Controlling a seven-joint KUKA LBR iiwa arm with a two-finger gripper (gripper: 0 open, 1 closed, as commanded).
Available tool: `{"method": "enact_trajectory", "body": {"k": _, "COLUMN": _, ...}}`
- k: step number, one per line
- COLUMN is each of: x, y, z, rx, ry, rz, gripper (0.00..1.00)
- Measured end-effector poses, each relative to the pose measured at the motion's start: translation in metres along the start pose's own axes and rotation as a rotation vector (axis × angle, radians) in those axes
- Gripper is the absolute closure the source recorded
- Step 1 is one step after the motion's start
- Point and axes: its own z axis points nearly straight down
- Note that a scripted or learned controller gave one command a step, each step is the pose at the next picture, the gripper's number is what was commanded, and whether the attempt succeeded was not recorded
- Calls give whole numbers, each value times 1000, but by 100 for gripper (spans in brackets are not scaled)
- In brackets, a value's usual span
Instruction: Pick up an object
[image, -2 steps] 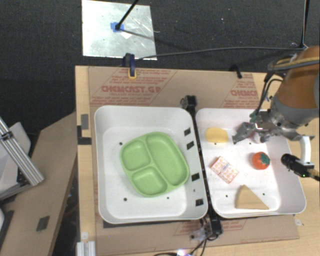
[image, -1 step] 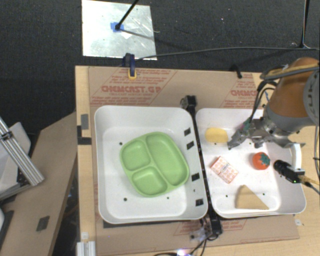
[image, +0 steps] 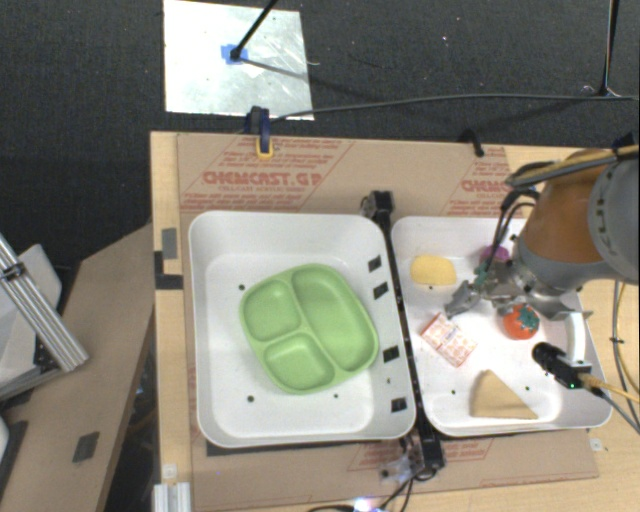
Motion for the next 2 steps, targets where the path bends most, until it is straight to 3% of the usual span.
{"method": "enact_trajectory", "body": {"k": 1, "x": 0, "y": 2, "z": -14, "rx": -5, "ry": -1, "rz": 0, "gripper": 100}}
{"method": "enact_trajectory", "body": {"k": 2, "x": 1, "y": 14, "z": -67, "rx": -10, "ry": -2, "rz": -3, "gripper": 100}}
